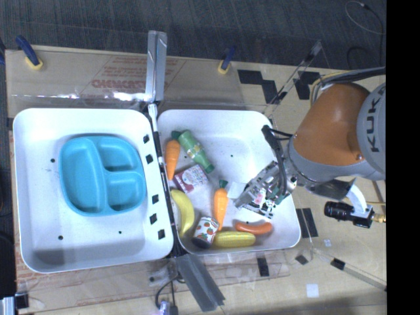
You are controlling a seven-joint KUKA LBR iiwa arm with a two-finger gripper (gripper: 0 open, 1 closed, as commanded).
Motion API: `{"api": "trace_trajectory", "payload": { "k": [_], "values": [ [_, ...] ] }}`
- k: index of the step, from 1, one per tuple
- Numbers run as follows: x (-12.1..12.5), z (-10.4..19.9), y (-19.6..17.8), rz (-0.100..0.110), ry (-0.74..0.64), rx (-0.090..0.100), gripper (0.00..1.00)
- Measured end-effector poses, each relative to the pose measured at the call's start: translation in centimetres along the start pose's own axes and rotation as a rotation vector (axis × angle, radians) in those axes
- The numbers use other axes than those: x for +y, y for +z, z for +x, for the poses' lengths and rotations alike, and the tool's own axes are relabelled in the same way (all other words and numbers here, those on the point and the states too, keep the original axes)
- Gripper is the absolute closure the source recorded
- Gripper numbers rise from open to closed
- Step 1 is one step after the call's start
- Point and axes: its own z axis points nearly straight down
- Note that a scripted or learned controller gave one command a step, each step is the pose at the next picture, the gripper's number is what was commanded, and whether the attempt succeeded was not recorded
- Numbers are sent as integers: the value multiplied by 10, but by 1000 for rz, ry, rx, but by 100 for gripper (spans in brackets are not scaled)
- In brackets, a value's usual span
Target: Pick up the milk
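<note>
Gripper [261, 199] low in right bin [246, 120], finger state: cannot tell. Milk carton [191, 177] lies mid-bin, just beside two carrots [172, 157] (tight quarters). Likely best: shift left, straddle the carton's narrow sides, descend squarely before closing.

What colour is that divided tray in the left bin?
Light blue divided plastic tray, clearest in the camera view.

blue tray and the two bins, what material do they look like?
Blue tray: probably moulded plastic, matte to satin; uniform colour, rounded compartment edges, soft highlights. Left bin and right bin: likely thin white plastic, slightly glossy; smooth rounded corners and faint sheen. Plastic is a guess from looks alone.
</note>
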Motion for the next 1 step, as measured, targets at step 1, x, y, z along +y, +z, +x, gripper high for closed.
{"api": "trace_trajectory", "payload": {
  "k": [1],
  "values": [
    [70, -27, -24, 1, 45, 1, 100]
  ]
}}
